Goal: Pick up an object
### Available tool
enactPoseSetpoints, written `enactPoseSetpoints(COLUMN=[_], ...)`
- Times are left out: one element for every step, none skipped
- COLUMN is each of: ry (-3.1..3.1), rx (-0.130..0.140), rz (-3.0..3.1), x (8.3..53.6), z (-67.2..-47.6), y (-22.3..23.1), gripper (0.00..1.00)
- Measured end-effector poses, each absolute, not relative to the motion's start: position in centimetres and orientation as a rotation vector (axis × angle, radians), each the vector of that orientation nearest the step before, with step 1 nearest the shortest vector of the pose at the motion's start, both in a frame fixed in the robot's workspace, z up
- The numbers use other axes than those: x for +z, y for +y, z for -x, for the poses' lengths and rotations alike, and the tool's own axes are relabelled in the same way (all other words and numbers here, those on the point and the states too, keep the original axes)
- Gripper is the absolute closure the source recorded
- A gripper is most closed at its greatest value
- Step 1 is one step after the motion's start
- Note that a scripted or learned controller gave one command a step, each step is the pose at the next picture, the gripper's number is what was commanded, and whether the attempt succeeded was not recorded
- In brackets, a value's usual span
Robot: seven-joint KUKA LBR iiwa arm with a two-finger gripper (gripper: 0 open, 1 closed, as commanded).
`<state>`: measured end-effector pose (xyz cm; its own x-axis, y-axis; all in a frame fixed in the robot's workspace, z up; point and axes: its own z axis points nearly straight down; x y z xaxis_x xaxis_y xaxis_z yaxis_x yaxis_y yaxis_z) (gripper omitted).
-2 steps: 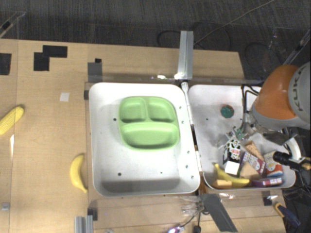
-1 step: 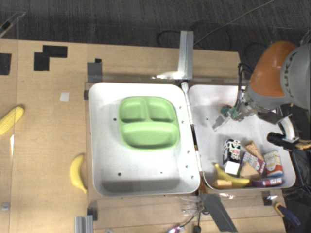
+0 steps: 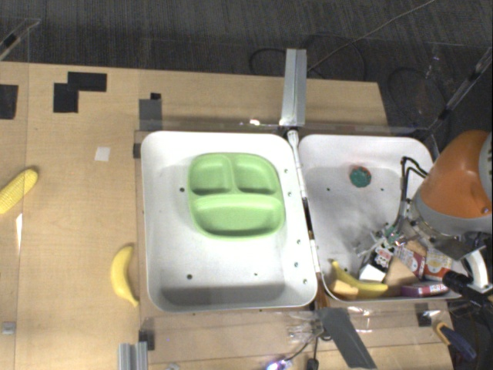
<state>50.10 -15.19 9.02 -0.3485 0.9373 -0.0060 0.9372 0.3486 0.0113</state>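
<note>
the tool (image 3: 397,241), its grip state impossible to tell, sat low over a heap of small mixed objects (image 3: 400,264) beside a yellow plastic banana (image 3: 356,280), right of the green sectioned plastic tray (image 3: 235,193).

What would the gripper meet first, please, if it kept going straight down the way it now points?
Most likely the heap of small objects in the near right corner of the right bin, beside the banana. The gripper hangs right over that heap; from this slanted view its height above it is unclear.
</note>
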Motion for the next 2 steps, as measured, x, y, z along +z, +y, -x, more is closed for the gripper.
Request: enactPoseSetpoints(ry=[2.568,2.393], rx=[0.021,0.005], rz=[-1.774,-2.028], x=[10.3,9.8], z=[-50.6,-60.2], y=[-14.8,-12.8], gripper=[1.0,1.0])
